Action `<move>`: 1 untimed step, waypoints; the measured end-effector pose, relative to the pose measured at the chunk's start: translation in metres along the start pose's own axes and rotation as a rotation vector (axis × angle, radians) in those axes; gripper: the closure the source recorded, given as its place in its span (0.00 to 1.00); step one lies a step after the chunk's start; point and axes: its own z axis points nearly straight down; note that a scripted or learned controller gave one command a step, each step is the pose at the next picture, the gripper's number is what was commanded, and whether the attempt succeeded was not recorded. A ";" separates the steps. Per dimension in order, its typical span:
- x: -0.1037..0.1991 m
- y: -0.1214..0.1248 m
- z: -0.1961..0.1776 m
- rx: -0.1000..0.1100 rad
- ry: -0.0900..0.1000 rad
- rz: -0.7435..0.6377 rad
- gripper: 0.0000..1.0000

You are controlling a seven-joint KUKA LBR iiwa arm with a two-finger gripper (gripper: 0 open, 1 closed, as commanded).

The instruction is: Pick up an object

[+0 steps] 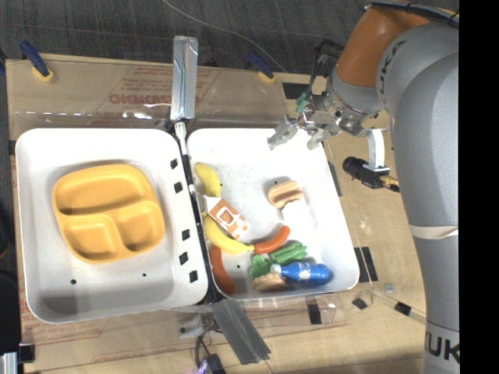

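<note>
My gripper [299,137] hangs over the far edge of the right bin [335,224], its fingers [280,137] spread open with nothing between them. Below it in that bin lie a hot dog bun [284,193], a yellow banana [207,179], an orange and white carton [228,218], a second banana [226,241], a red sausage [272,240], a green vegetable [282,254] and a blue bottle [307,272]. The bun is the nearest to the gripper, a short way toward the front of the bin.
The left bin [31,154] holds a yellow divided tray [109,209]. A metal divider bar [184,76] stands between the bins at the back. The grey arm [421,131] fills the right side. A black fitting [362,170] sits beside the right bin.
</note>
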 end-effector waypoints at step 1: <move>-0.004 -0.018 0.113 -0.002 -0.001 0.005 0.00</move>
